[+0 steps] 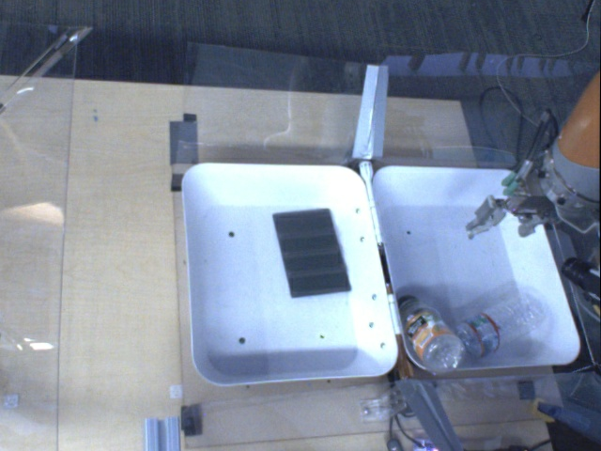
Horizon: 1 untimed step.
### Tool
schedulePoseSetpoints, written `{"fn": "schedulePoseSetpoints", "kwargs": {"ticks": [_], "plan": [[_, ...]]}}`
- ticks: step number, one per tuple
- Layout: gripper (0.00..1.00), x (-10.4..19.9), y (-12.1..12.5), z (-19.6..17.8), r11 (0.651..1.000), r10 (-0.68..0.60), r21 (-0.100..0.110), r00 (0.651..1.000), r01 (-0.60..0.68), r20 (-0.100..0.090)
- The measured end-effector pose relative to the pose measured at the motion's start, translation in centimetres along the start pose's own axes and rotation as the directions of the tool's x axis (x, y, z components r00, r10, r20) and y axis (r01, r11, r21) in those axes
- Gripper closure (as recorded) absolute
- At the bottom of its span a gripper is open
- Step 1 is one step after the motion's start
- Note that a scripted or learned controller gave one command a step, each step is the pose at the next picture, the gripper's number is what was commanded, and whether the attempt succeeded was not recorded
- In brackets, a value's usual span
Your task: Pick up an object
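My gripper [501, 224] hangs over the back right part of the right bin [441, 205]. Its fingers are spread open and nothing sits between them. A flat black ridged block [311, 252] lies in the middle of the left bin [211, 252]. Two clear plastic bottles lie at the front of the right bin: one with an orange label [427, 332], and one lying crosswise [496, 325]. The gripper is well behind both bottles and touches neither.
A metal divider post [371, 111] rises behind the seam between the bins. The orange-banded arm [580, 144] enters from the right edge. Cables run along the bench at the right and front right. Wooden bench surface [103, 252] lies left of the bins.
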<state>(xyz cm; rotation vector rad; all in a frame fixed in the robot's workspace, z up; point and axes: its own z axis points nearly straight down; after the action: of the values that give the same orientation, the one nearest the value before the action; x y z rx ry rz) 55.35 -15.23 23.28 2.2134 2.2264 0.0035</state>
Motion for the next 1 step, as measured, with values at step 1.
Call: {"fn": "schedulePoseSetpoints", "kwargs": {"ticks": [1], "plan": [[0.0,-1.65,-6.08,13.81,1.0,-0.003,-0.002,1.0,0.003,0.001]]}}
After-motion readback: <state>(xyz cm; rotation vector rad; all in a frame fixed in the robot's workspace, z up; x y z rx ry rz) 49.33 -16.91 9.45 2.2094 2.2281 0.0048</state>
